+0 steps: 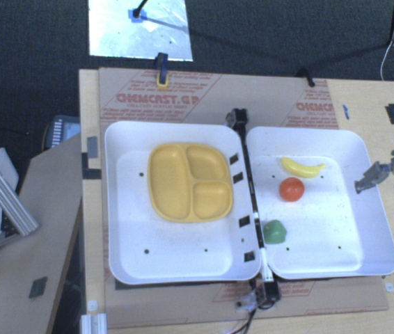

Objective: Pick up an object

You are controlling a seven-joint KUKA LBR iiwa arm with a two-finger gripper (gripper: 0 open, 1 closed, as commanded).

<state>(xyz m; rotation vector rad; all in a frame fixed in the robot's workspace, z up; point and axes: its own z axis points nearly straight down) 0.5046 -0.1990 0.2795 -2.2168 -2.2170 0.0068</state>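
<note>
Sitting at the frame's right edge, the gripper (372, 177) hangs over the right bin's (336, 256) outer rim; whether it is spread or closed cannot be told, and nothing shows in its grasp; inside that bin lie a banana (303, 166), a tomato (292, 189) and a green object (275, 232); the left bin (127, 256) holds a yellow divided tray (189, 182).

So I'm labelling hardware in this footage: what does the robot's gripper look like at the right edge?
What shows of the grey metal two-finger gripper is slim, angular and dull grey, tapering toward the right-hand white bin. Behind it sits a darker, blocky mount with a thin dark cable running upward. The picture is too small for any markings.
</note>
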